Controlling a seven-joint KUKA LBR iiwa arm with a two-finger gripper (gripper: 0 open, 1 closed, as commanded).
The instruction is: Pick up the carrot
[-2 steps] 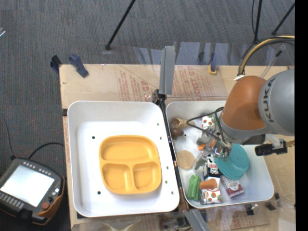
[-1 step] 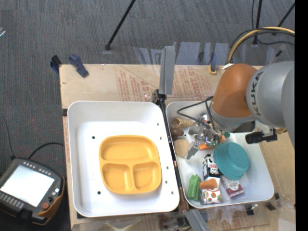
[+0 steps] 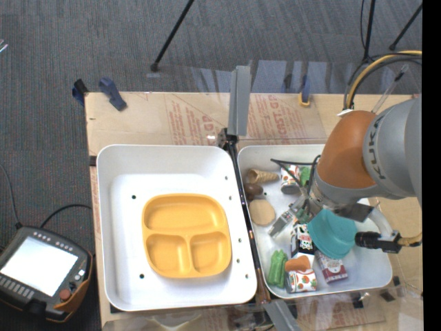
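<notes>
Orange and stubby, the carrot (image 3: 298,263) lies near the right bin's (image 3: 375,276) front edge, partly hidden behind a small carton (image 3: 301,281). The arm (image 3: 358,158) covers the bin's middle. The gripper (image 3: 284,221) hangs beside a teal bowl (image 3: 331,233); finger state unreadable.

Two white bins side by side on the cardboard-topped desk (image 3: 172,119).

The left bin (image 3: 124,164) holds a yellow divided plate (image 3: 186,234). The right bin (image 3: 375,271) holds a teal bowl (image 3: 331,233), a green vegetable (image 3: 277,266), small cartons (image 3: 301,281) and a tan bread roll (image 3: 262,212). A teach pendant (image 3: 41,271) lies on the floor left.
</notes>
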